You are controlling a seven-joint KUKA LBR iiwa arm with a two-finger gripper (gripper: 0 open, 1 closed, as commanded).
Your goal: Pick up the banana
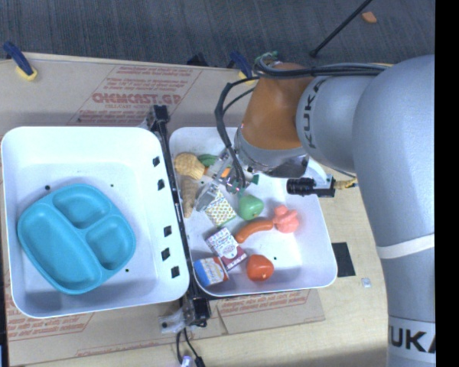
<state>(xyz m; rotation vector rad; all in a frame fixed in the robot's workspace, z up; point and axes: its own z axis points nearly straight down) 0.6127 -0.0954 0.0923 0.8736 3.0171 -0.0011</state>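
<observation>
A pale yellow-tan curved piece, which looks like the banana (189, 183), lies along the left wall of the right bin (315, 245), near its back corner. My gripper (216, 183) hangs low under the orange band of the arm (274, 113), just to the right of the banana and very close to it. The wrist and cables hide much of the gripper, and I cannot tell if it touches the banana.
Crowded around the gripper in the right bin are a patterned box (220, 209), a green piece (250, 205), an orange carrot (254, 229), a pink piece (288, 219), a red tomato (260, 267) and two small cartons (223, 245). A blue divided plate (76, 235) lies in the left bin (30, 147).
</observation>
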